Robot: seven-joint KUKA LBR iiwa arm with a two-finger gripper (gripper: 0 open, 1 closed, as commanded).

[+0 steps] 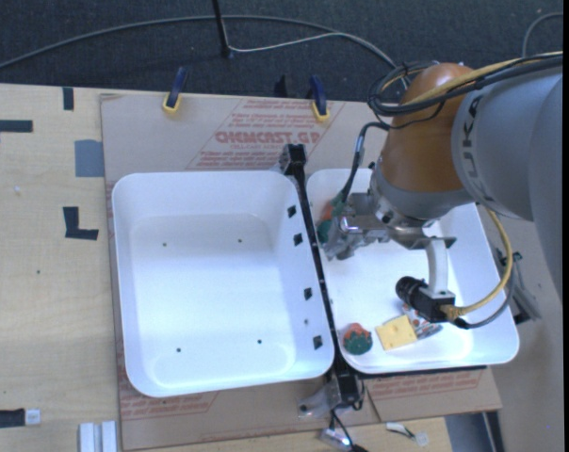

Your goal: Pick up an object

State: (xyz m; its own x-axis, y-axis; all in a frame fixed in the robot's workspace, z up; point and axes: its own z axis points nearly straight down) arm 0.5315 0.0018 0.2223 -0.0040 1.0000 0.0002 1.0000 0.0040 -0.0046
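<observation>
Grey two-finger gripper (344, 238) low in right white bin (482, 351), near divider; grip state cannot tell. Yellow wedge-shaped block (395, 333) at 5 o'clock from gripper, well apart. Green-and-orange round object (357, 339) at 6 o'clock, beside block.

One camera sits high above the bench (40, 252), looking down at a slant on both bins (209, 281), gripper (346, 238) near the middle.

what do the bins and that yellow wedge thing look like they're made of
Bins: probably moulded plastic, glossy white; rounded corners and soft highlights suggest it. Yellow wedge: matte and flat-faced, possibly foam or plastic, too small to tell. The bins sit on printed cardboard, brown with red lettering.
</observation>
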